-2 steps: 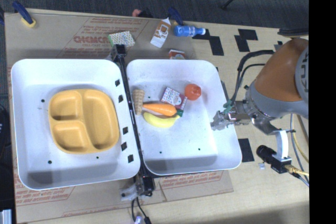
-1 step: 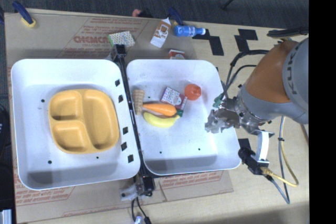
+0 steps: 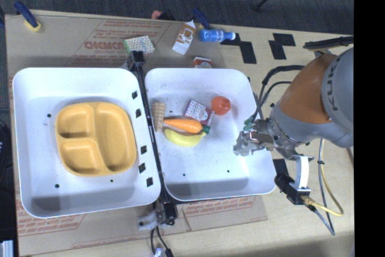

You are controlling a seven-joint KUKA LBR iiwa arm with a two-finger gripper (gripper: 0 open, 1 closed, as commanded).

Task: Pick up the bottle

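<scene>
Bottle lies flat behind the bins, cap pointing right; jaws' state unclear.

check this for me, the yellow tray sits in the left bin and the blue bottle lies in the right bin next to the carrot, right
One thing is wrong. The bottle is not in the right bin; it lies on the bench beyond that bin's far edge, as the camera view shows. The yellow tray does sit in the left bin, and the carrot is in the right bin.
</scene>
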